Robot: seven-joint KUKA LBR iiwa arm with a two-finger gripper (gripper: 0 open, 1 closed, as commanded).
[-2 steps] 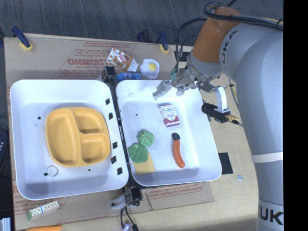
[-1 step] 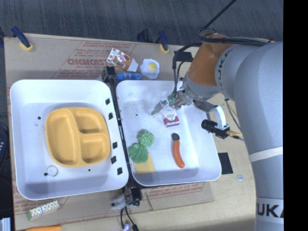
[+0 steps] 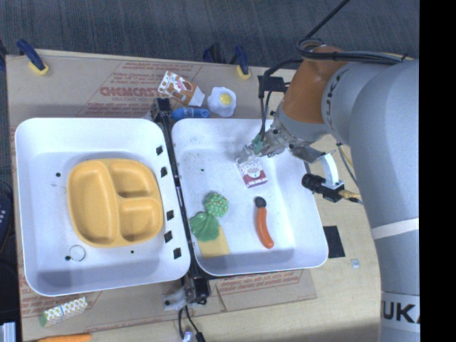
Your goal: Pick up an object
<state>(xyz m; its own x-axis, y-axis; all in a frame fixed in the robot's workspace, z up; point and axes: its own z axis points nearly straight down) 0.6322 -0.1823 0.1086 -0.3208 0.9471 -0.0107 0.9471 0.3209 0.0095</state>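
Note:
My gripper (image 3: 258, 149) is low in the right bin (image 3: 303, 242), at its back middle. A small red and white packet (image 3: 252, 173) lies just in front of the gripper tip, touching it or very close. Farther forward lie an orange carrot with a dark tip (image 3: 263, 226), a green knobbly toy (image 3: 216, 204), a green leafy piece (image 3: 204, 225) and a flat yellow slab (image 3: 215, 244).
The left bin (image 3: 28, 191) holds a yellow divided tray (image 3: 114, 199). Behind the bins on the cardboard sit a snack packet (image 3: 174, 85), a blue object (image 3: 191, 112) and a white and yellow egg toy (image 3: 222, 100). A wrapped candy (image 3: 64, 311) lies at the front left.

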